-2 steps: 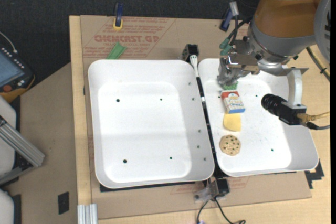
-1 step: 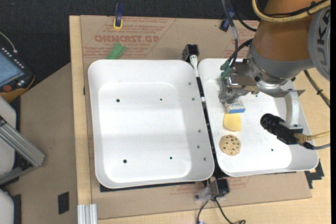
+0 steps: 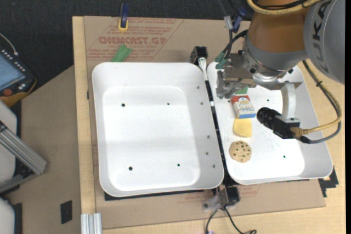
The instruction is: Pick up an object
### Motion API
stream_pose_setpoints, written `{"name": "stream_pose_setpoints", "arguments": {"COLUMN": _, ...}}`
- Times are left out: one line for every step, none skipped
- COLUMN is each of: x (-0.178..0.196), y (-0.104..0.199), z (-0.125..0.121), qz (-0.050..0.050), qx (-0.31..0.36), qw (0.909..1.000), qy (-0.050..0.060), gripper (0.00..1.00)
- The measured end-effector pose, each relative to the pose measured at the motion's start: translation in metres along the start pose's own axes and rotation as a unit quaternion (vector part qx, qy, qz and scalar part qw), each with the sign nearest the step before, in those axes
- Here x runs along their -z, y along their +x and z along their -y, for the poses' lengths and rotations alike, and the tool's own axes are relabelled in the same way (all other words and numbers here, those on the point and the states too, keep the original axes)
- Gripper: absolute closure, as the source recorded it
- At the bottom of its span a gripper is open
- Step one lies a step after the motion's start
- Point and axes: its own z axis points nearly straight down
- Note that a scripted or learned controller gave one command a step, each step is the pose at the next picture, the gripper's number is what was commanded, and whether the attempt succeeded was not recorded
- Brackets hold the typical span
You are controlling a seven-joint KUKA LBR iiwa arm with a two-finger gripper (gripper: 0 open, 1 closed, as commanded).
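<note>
Right bin (image 3: pixel 307 164) holds a small carton (image 3: pixel 243 106) just beside the claw (image 3: pixel 229 89), grip state unclear.

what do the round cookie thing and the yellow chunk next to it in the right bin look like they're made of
Cookie: likely moulded plastic or foam play food, matte tan with dark chips on an even surface. Yellow chunk: probably matte plastic or foam too, a uniform pale yellow like toy cheese. The view is too coarse to settle either.

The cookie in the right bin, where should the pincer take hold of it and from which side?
The cookie lies flat, apart from the yellow block. Probably best to come straight down and pinch across its round edge, left to right, where bare bin floor flanks it.
</note>
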Motion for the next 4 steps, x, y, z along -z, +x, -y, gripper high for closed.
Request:
{"name": "stream_pose_setpoints", "arguments": {"x": -0.036, "y": -0.005, "z": 0.012, "qz": 0.000, "qx": -0.002, "qw": 1.0000, "qy": 0.005, "gripper": 1.00}}
{"name": "stream_pose_setpoints", "arguments": {"x": 0.000, "y": -0.102, "z": 0.055, "qz": 0.001, "qx": -0.007, "qw": 1.0000, "qy": 0.001, "gripper": 1.00}}
{"name": "stream_pose_setpoints", "arguments": {"x": -0.034, "y": -0.048, "z": 0.038, "qz": -0.001, "qx": 0.000, "qw": 1.0000, "qy": 0.004, "gripper": 1.00}}
{"name": "stream_pose_setpoints", "arguments": {"x": 0.004, "y": -0.010, "z": 0.004, "qz": 0.000, "qx": 0.001, "qw": 1.0000, "qy": -0.002, "gripper": 1.00}}
